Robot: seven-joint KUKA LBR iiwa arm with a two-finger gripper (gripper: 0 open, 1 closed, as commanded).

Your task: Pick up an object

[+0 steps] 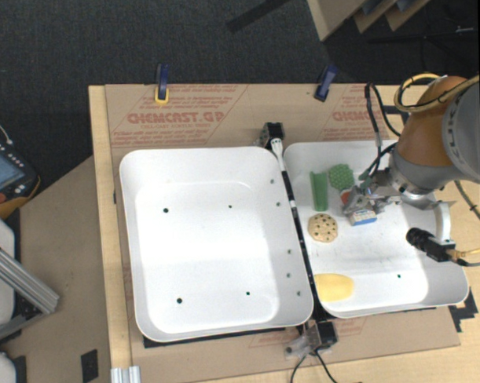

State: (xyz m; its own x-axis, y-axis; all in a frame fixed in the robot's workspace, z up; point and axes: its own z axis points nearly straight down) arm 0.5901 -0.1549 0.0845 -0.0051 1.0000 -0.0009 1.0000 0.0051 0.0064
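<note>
Fingers [361, 206], state unclear, sit low by a bumpy green block [341, 176] and speckled round cookie [323, 228]

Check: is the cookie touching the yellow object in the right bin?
Apart. The camera view shows bare white bin floor between the cookie and the yellow object.

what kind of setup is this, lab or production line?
Most likely a robotics lab bin-picking bench, not a line: two shallow white bins clamped on a cardboard-covered bench, a grey arm reaching over small toy-like items such as a cookie, with loose cables around.
</note>
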